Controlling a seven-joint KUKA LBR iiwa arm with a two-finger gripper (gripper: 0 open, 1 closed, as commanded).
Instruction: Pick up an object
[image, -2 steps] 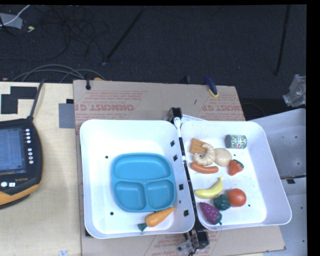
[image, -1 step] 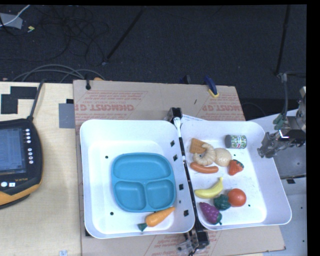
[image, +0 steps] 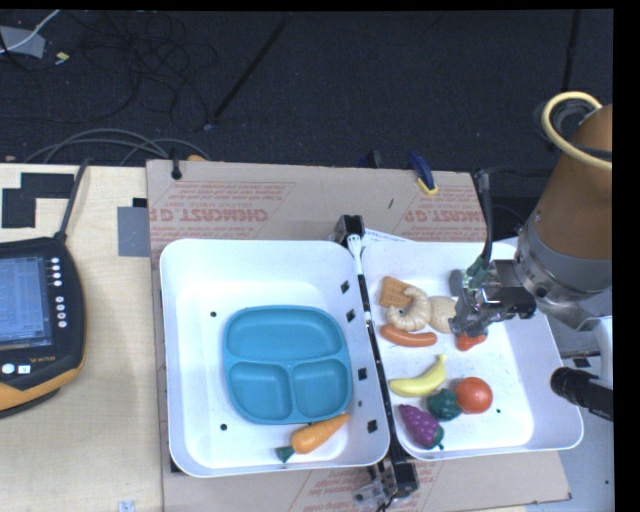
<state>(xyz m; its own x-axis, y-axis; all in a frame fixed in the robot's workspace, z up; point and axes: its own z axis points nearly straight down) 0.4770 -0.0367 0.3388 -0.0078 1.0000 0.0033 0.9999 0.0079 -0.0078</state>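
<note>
My gripper hangs low in the right bin, near its middle. Just under its tip a small red toy peeks out; whether it is gripped I cannot tell. Left of the gripper lie a pale ring-shaped pastry, a brown waffle piece and a red sausage. Toward the front of this bin sit a yellow banana, a red tomato, a dark green vegetable and purple grapes.
The left bin holds a blue divided plate and an orange carrot at its front edge. A black divider separates the bins. A tablet-like pendant lies on the bench at far left.
</note>
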